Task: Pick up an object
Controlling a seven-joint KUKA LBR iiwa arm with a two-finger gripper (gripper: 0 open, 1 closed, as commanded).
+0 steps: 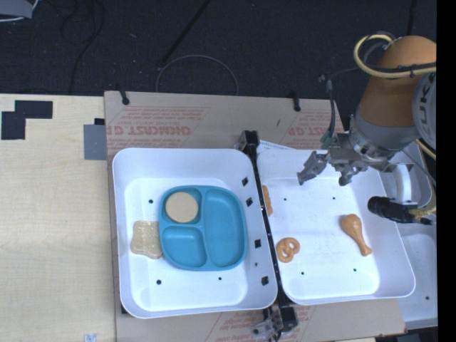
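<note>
Nothing is held yet: pretzel (pixel 288 249) and drumstick (pixel 355 232) lie untouched in the right bin (pixel 399 283), below spread, empty jaws.

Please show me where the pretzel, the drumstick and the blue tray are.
pretzel (pixel 288 249): camera view, on its middle, in the right bin.
drumstick (pixel 354 230): camera view, on its thick end.
blue tray (pixel 222 228): camera view, on its bare right compartment, in the left bin.

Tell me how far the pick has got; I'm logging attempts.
Nothing looks picked yet. The open gripper hangs over the right bin near its far edge, with nothing between its fingers. The drumstick and pretzel lie on the bin floor. Choosing, descending and grasping are all left.
</note>
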